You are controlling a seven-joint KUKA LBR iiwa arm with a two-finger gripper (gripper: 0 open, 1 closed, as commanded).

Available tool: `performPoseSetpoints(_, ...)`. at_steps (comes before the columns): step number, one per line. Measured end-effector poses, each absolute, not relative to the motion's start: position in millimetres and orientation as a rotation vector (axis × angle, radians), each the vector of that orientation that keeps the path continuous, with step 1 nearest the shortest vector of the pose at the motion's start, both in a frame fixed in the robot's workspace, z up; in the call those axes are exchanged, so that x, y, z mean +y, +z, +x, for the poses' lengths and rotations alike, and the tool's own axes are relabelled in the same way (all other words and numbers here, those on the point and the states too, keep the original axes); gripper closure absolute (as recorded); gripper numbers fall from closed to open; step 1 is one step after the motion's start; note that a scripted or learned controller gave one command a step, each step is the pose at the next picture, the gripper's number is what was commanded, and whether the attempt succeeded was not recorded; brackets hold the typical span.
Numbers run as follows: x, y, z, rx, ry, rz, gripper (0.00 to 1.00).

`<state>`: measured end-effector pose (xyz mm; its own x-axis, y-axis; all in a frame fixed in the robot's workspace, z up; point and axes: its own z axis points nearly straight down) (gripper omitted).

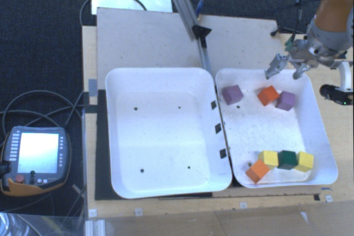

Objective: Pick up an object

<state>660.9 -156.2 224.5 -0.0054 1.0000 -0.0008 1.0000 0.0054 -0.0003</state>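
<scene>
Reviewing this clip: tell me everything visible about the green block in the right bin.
The green block is a small dark green cube, matte like painted wood, lying flat on the floor of the right bin near its front edge. It sits in a row between two yellow blocks, appearing to touch both. An orange block lies further left. The gripper is far from it, over the bin's back rim.
</scene>
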Motion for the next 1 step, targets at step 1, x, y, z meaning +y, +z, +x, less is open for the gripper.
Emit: performPoseSetpoints(1,-150.8,171.0,669.9,2.230,-0.002,2.216,0.00)
